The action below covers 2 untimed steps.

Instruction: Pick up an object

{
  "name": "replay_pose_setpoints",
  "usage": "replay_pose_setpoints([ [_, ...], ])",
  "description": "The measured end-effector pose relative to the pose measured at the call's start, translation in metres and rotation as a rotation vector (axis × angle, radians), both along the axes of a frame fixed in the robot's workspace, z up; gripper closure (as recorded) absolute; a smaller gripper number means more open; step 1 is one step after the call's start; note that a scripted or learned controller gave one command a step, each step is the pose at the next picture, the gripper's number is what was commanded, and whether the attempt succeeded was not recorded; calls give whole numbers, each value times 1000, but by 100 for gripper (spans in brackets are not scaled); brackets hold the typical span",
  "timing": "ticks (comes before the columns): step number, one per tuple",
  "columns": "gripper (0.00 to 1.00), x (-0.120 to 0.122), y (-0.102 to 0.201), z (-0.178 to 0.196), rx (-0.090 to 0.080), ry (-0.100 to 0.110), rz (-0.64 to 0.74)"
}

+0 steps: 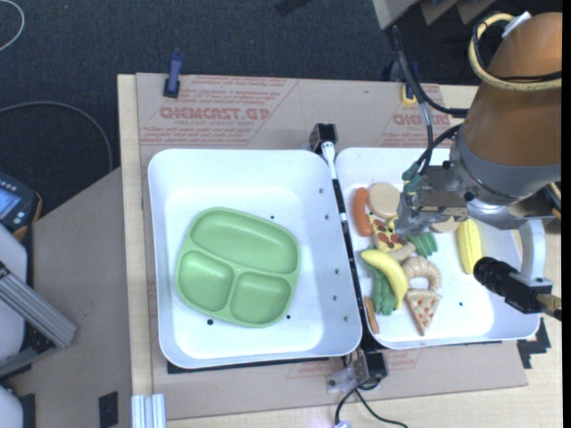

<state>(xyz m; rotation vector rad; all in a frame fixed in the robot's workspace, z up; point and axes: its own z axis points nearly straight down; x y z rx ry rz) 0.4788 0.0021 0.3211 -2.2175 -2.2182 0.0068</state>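
Piled in the right bin (pixel 486 317): a heap of toy food (pixel 399 255), crowded toward the wall shared with the left bin (pixel 178 185). Among it, a red sausage (pixel 359 210) beside a pale bun (pixel 384 198), a banana (pixel 386 266) curving across the middle, a pizza slice (pixel 422 311) at the near end, and a corn cob (pixel 467 244) lying a little apart toward the right. Pieces touching and overlapping, so probably hard to take one without nudging its neighbours.

Directly above the upper part of the heap, the tool (pixel 416 218), hanging low and pointing down, near the bun and apparently close to a small green piece (pixel 426 242). Judged as a descent or a grasp in progress, with nothing seen lifted clear of the bin. Open or closed: cannot tell, with the wrist and the clutter hiding it.

Behind the tool, reaching in from the right, the arm (pixel 522 87), its orange band bulking over the bin's far corner.

In the left bin, only a green divided plate (pixel 236 266), lying flat and well apart from the action. Under both bins, the tabletop (pixel 223 105) with its printed brown sheet.
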Motion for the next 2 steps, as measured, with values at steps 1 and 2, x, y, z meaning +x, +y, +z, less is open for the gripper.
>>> replay_pose_setpoints([
  [1, 100, 1, 58, 40, 1, -11, 7],
  [2, 100, 1, 77, 135, 2, -19, 4],
])
